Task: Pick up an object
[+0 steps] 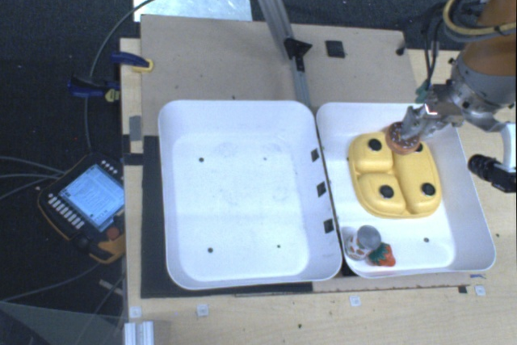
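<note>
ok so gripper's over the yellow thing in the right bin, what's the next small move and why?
Probably a short straight descent, then close. The gripper sits at the upper edge of the yellow block in the right bin, and nothing is visibly between its fingers. The small grey and orange objects lie apart at the bin's near corner, so they shouldn't interfere.

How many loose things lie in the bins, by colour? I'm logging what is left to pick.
Yellow: 1, the large yellow lumpy toy with black dots in the right bin, with the gripper at its top edge.
Grey and red-orange: 1, the small cluster near that bin's front left corner; too small to split further.
Total: 2.
</note>
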`<action>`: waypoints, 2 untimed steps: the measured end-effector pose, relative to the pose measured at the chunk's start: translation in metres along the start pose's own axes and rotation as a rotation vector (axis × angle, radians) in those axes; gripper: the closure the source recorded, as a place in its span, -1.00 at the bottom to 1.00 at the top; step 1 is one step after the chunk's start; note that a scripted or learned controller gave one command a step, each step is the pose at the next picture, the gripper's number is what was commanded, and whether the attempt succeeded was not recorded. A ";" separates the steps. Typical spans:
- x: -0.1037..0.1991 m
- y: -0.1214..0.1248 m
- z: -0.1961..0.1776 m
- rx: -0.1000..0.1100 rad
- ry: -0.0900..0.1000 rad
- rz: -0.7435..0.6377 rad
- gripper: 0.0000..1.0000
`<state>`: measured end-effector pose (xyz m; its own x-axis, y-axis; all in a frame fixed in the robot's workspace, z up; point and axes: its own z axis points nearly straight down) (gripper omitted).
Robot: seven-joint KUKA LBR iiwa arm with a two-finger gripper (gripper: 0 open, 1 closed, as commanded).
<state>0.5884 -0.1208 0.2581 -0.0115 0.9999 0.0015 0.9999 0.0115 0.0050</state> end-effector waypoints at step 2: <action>0.090 0.046 0.004 0.002 0.000 0.002 1.00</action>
<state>0.6330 -0.0298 0.2543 -0.0099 0.9999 0.0015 0.9999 0.0099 0.0030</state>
